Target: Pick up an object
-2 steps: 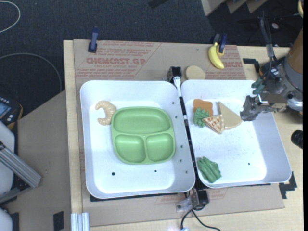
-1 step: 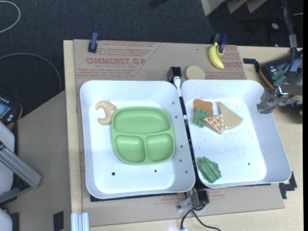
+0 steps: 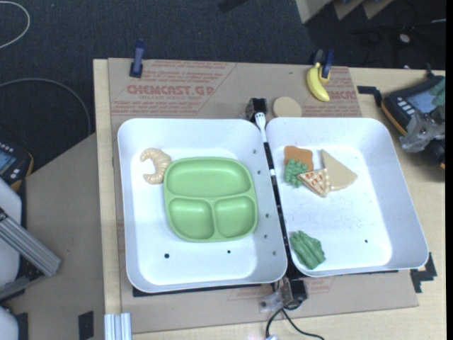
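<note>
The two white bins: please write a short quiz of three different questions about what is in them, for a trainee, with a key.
1. True or false: the green divided plate lies in the left bin.
2. Which thing touches the plate's upper left corner? A) the croissant B) a spoon C) a cup
3. Fill in: the yellow banana lies outside the bins, beyond the far edge of the ____ bin.

Key
1. True.
2. A; the croissant rests against that corner.
3. Right; the right bin itself holds a green leafy piece near its front left corner and a cluster of food pieces further back.
</note>
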